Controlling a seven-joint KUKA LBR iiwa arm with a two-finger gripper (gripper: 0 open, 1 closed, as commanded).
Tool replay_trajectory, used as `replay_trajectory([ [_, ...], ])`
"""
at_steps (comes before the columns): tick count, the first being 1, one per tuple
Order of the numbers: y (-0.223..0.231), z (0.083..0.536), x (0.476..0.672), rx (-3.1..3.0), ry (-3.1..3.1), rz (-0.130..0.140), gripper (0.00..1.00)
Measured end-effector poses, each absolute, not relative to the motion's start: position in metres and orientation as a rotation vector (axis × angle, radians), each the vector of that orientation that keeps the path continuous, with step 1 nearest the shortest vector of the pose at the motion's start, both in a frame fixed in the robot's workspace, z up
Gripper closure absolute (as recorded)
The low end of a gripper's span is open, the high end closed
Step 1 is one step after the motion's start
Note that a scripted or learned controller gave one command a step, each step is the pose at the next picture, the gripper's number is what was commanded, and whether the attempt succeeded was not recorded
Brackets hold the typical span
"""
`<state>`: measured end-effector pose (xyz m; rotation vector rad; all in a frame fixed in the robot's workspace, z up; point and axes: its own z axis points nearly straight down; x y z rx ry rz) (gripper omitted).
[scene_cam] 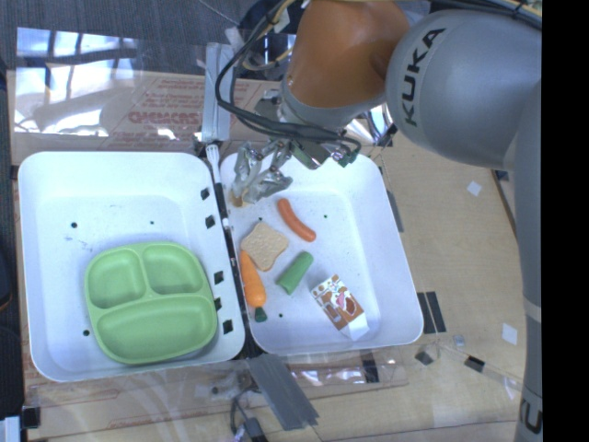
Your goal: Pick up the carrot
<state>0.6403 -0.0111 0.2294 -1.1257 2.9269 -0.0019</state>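
The carrot (253, 284) is orange with a dark green stub at its near end. It lies along the left wall of the right bin (391, 247), just below a slice of bread. My gripper (258, 175) hangs over the far left corner of that bin, well above the carrot and apart from it. Its metal fingers (247, 168) point down with nothing between them that I can make out.
In the right bin also lie a slice of bread (265, 245), an orange sausage (296, 219), a green vegetable piece (294, 273) and a small carton (339, 305). The left bin (55, 201) holds a green divided plate (149, 300). Cables loop above the wrist.
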Motion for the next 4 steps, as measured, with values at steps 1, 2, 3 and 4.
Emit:
replay_trajectory([
  [1, 0.083, 0.192, 0.656, -1.414, 2.801, 0.002, 1.00],
  [2, 0.120, 0.228, 0.656, -2.247, 2.190, 0.000, 1.00],
  [3, 0.153, 0.226, 0.648, -2.627, 1.714, 0.000, 1.00],
  [4, 0.218, 0.240, 0.621, -2.848, 1.316, 0.003, 1.00],
])
